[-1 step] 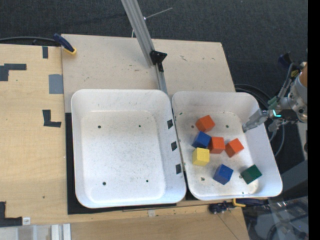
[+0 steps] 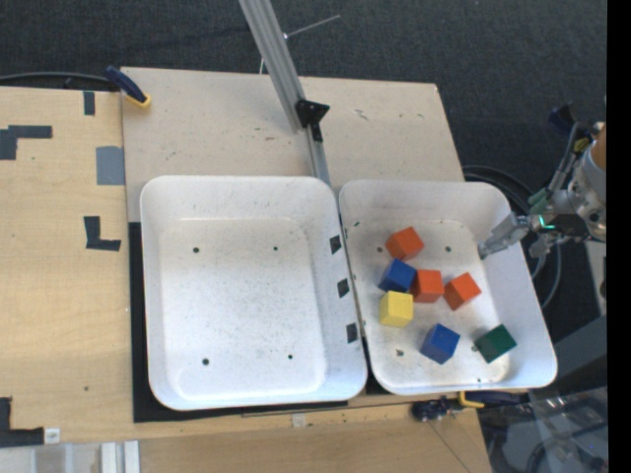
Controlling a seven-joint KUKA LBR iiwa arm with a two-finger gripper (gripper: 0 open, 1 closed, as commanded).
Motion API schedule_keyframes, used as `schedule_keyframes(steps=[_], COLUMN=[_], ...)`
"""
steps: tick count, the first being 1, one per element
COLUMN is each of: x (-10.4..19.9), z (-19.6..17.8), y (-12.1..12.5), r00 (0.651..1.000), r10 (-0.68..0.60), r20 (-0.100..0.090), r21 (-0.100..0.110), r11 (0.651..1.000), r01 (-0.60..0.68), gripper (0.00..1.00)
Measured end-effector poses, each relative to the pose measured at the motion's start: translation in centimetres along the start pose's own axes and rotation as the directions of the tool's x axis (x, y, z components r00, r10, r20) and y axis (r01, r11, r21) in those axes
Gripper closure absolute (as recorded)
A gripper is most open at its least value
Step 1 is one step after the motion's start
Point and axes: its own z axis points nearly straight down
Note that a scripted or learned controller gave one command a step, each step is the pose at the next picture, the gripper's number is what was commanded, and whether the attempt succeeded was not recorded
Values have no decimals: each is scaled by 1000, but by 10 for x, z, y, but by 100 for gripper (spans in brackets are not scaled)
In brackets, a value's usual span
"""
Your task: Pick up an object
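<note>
Seven small solid cubes, matte and sharp-edged, sit loose in the right-hand shallow white plastic bin [image 2: 463, 193]; I take them for painted wood or foam, but the finish alone cannot settle it. Listing them: the upper orange cube [image 2: 404, 242], the blue cube at the cluster's left [image 2: 398, 276], the middle orange cube [image 2: 428, 285], the right orange cube [image 2: 461, 290], the yellow cube [image 2: 397, 308], the lower blue cube [image 2: 441, 343] and the dark green cube [image 2: 496, 342].

Four of them crowd together: blue, middle orange and yellow touch or nearly touch, with the right orange cube just beside. I read this as random scatter, not deliberate placement. The green and lower blue cubes lie apart near the front wall, each with free sides, so I judge them the easier picks.

From my remote seat I see the two-finger gripper [image 2: 505, 235] at the bin's right rim, above the wall, clear of every cube. Its grey tip points down and left toward the cluster. I cannot tell how it is set, and nothing is visibly carried by it. I judge this a staging pose before a descent.

Left-hand white bin [image 2: 237, 190]: speckled floor, rounded corners, four small dark dots. Both bins rest on a pale wooden bench [image 2: 375, 126] over a black mat. A slanted aluminium bar [image 2: 271, 37] crosses above.
</note>
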Motion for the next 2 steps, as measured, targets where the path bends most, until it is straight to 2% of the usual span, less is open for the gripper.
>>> schedule_keyframes(steps=[1,2], x=[0,0], z=[64,108], y=[-3,-1], r00=[1000,1000], r10=[2,1], r20=[-1,0], r21=[7,5], r11=[1000,1000], r01=[-2,-1], gripper=[0,0])
